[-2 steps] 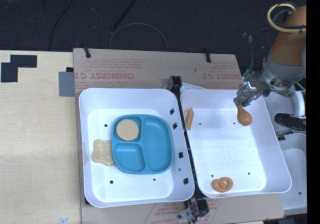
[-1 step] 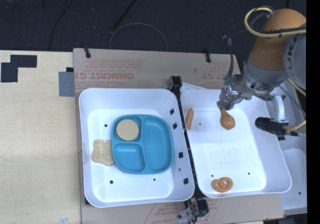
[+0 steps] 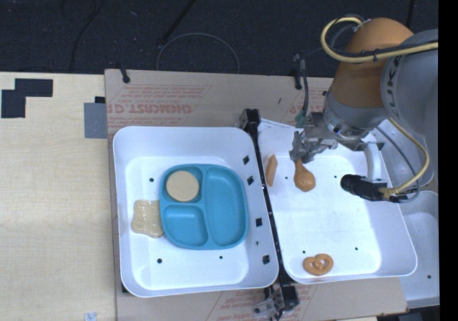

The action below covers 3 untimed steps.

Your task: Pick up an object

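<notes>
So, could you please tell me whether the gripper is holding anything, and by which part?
The gripper appears shut on the brown drumstick-shaped toy, gripping its narrow upper end.

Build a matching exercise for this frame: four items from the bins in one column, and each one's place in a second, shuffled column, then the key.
Items
1. blue divided tray
2. round tan cookie
3. pretzel
4. pale waffle piece

Places
A. near the front edge of the right bin
B. on the left bin floor, against the tray's left edge
C. middle of the left bin
D. in the tray's upper-left compartment

Pairs: 1-C, 2-D, 3-A, 4-B
</notes>
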Tool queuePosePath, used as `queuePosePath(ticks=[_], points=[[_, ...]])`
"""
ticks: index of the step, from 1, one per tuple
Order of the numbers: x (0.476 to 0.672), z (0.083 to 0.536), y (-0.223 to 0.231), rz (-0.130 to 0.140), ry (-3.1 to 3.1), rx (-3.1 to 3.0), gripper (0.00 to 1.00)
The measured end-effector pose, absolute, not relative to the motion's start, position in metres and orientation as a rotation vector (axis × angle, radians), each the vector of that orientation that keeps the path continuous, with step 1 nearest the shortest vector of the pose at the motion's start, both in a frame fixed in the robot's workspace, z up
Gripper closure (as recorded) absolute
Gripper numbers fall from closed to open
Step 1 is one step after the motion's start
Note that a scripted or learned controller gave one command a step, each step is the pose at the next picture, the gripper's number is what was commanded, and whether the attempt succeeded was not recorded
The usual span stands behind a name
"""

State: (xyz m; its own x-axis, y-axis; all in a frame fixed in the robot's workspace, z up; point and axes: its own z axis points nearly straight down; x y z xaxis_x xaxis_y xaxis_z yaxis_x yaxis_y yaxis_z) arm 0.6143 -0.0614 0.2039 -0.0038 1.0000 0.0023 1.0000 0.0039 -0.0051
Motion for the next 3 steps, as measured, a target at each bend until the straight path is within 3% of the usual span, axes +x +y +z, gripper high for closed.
queuePosePath(ticks=[3], points=[[0.583, 0.232, 0.094, 0.001, -2.225, -2.214, 1.00]])
